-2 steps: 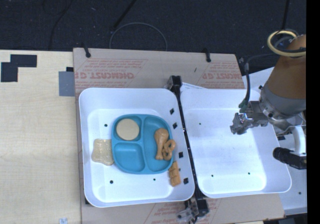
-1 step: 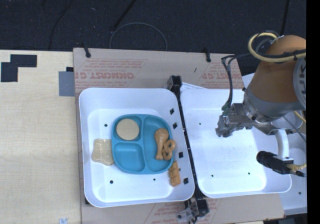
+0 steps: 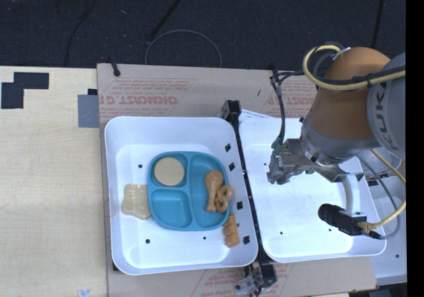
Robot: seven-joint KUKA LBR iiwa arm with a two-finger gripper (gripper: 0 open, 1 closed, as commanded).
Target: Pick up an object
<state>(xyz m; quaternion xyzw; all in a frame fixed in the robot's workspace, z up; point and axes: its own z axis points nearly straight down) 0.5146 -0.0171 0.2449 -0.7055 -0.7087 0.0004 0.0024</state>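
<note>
A blue divided plate (image 3: 179, 206) lies in the left bin (image 3: 132, 136). A round tan biscuit (image 3: 168, 171) sits in its upper left compartment. Twisted tan pieces (image 3: 217, 191) lie in its right compartment. A pale tan slab (image 3: 136, 201) rests on the bin floor, against the plate's left edge. A small brown chunk (image 3: 230, 231) lies just off the plate's lower right corner. My gripper (image 3: 279, 171) hangs low over the left part of the right bin (image 3: 298, 242), close to the divider, with nothing visible under it.
A black ridge (image 3: 240, 176) separates the two bins. The grey arm with its orange band (image 3: 348, 100) covers the upper right of the right bin. Brown cardboard (image 3: 172, 93) lies beneath both bins, with the wooden bench (image 3: 46, 189) to the left.
</note>
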